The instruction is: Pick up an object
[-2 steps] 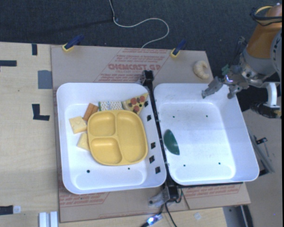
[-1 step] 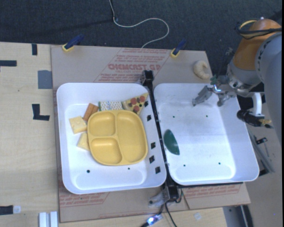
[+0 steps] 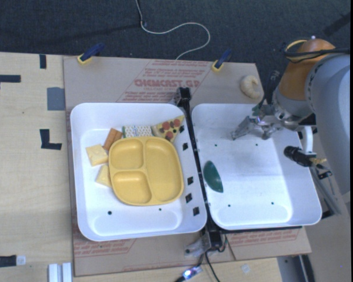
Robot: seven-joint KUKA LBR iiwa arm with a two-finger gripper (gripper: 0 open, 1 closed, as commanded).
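the nearest thing for me to pick is the dark green leaf-shaped piece (image 3: 212,176), lying flat against the left wall of the right bin (image 3: 256,207), low in the middle of the frame. my hand (image 3: 242,130) hangs over the upper part of that same bin, well apart from the piece and up-right of it; whether it is apart or together i cannot tell from this slant, and nothing shows in its grasp.

my worry is the piece itself: it looks thin, smooth and flat, tucked right by the wall, so i judge a straight descent could knock the bin's edge or slide off the piece without lifting it.

the left bin (image 3: 85,204) holds a yellow divided plate (image 3: 146,170), glossy hard plastic with rounded corners, and around its upper left lie small tan and orange cracker-like blocks (image 3: 98,154) and a patterned strip (image 3: 159,128). those crowd together, so a grab there might catch the plate's rim. a pale lumpy object (image 3: 251,86) sits on the cardboard-covered table (image 3: 165,81) above the right bin.
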